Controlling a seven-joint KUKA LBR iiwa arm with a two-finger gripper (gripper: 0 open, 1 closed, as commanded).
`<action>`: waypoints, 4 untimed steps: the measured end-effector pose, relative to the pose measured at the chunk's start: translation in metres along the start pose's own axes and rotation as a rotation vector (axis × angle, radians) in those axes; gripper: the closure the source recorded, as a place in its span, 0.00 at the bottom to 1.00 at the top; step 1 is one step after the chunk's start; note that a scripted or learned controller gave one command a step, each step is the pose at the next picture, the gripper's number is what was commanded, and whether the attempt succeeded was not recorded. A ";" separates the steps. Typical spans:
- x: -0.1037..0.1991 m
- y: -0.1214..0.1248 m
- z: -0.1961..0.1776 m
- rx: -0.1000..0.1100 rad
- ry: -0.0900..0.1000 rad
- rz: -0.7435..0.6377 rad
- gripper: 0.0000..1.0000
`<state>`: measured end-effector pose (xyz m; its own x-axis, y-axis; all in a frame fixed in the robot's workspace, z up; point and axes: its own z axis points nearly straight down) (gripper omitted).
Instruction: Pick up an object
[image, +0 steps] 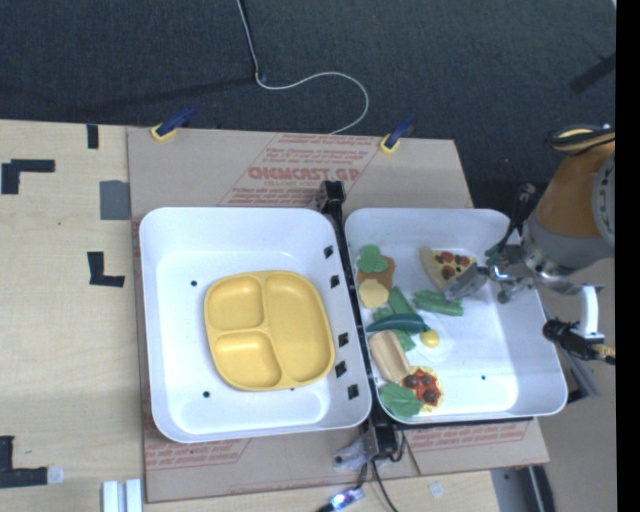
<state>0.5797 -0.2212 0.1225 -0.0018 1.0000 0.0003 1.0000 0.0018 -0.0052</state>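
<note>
Now | gripper (468, 285) low in right bin (520, 395) | fingers' spread unclear | pizza slice (445, 265) just beside, left

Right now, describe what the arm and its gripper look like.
The arm is grey, rounded and bulky, with an orange band above the wrist. Dark cables run along its wrist section. The gripper at its end is small, metallic grey and dark, with thin fingers, much slimmer than the arm.

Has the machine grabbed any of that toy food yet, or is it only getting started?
Nothing looks picked up yet. The gripper sits low in the right bin, beside the pizza slice; whether it grips anything is unclear. Gripping and lifting an object remain. The yellow tray lies in the left bin.
</note>
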 end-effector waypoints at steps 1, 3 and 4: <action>0.000 0.002 0.036 -0.011 -0.004 0.002 0.00; 0.004 -0.004 -0.026 -0.008 -0.001 0.001 1.00; 0.006 0.005 -0.087 -0.011 -0.002 -0.001 1.00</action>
<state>0.5847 -0.2149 0.2095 -0.0024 1.0000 -0.0018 1.0000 0.0025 0.0055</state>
